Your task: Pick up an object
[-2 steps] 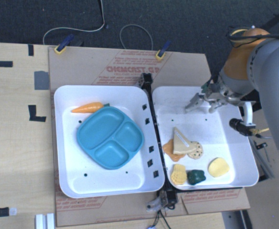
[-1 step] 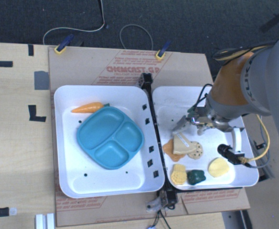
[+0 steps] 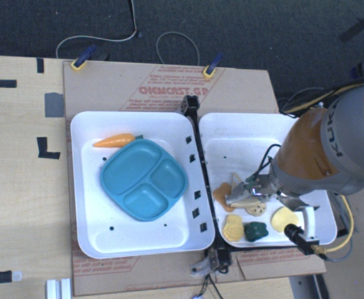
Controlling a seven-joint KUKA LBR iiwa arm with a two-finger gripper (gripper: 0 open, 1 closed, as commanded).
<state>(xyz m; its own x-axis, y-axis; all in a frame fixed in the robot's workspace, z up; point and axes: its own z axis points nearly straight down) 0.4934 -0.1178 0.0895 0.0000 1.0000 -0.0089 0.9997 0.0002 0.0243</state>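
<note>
The jaws sit low in the right bin (image 3: 244,126), close to its near-left corner. Obstacles crowd them there: a tan cookie (image 3: 222,195) just to their left, a small round biscuit (image 3: 255,208) just below, a yellow waffle piece (image 3: 233,227) and a dark green item (image 3: 255,231) nearer the front wall, and a pale yellow disc (image 3: 283,218) to the right. The black divider (image 3: 197,167) between bins blocks sideways travel further left. Beyond the jaws, towards the far wall, the right bin floor lies bare. Across the divider, the left bin (image 3: 82,185) holds a blue sectioned plate (image 3: 144,179) at its centre and a carrot (image 3: 114,141) beyond that; bare floor rings the plate along the front wall.
</note>
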